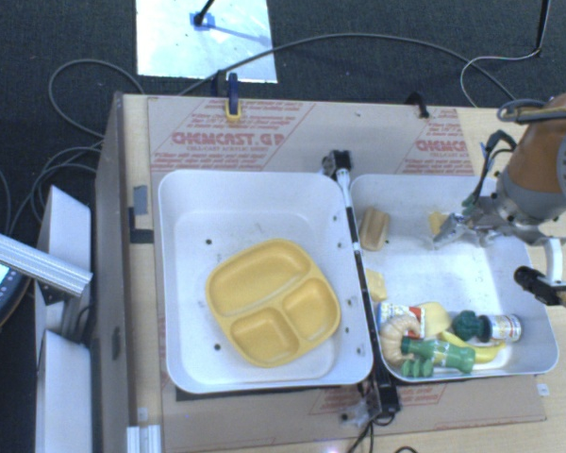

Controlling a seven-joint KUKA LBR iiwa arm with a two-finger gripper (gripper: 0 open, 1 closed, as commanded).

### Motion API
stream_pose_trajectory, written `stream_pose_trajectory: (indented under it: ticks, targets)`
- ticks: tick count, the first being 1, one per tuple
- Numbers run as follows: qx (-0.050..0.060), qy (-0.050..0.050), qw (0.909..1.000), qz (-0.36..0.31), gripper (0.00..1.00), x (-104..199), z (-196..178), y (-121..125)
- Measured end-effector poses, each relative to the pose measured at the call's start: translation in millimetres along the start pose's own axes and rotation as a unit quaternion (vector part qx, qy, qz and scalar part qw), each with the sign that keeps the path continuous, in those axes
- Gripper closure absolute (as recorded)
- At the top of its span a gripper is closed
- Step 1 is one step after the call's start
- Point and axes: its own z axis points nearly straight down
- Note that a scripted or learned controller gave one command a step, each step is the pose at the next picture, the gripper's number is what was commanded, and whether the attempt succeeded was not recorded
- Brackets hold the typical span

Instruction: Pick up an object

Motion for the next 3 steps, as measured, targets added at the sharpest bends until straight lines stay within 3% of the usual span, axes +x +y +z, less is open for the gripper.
stream_pose_trajectory:
  ticks: [1,2,3]
  targets:
    - [0.001,0.001,1.0,-0.001,0.0,20.1,0.7,-15.2]
    - [0.001,0.0,1.0,0.001,0.0,2.0,-15.3,-77.7]
    - [-0.002,0.0,1.0,-0.001,0.0,1.0,-61.7,55.0]
